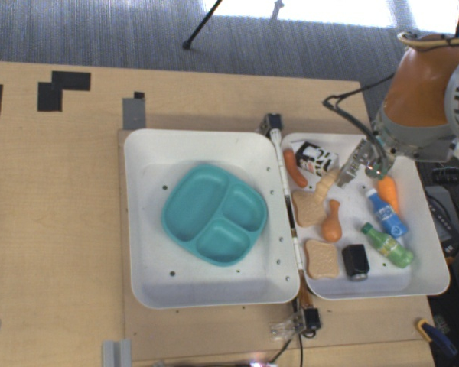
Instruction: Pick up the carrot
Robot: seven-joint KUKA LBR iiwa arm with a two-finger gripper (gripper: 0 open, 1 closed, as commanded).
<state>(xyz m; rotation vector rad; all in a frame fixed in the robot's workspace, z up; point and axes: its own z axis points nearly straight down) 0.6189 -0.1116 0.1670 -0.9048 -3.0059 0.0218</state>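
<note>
The carrot [389, 193], orange with a green top, lies near the far right side of the right bin [424, 281]. Its green end points up toward the arm's wrist. My gripper [358, 164] hangs over the far part of that bin, just left of the carrot's top and above a tan food piece [327, 182]. Nothing is visibly held in it. The grey and orange arm [428, 90] covers the bin's far right corner.
The right bin also holds a red sausage [294, 167], a black-and-white pack [316, 159], two bread slices [322, 258], a drumstick [332, 224], a blue bottle [387, 215], a green bottle [389, 247] and a black block [356, 261]. A teal divided plate [214, 214] sits in the left bin [149, 281].
</note>
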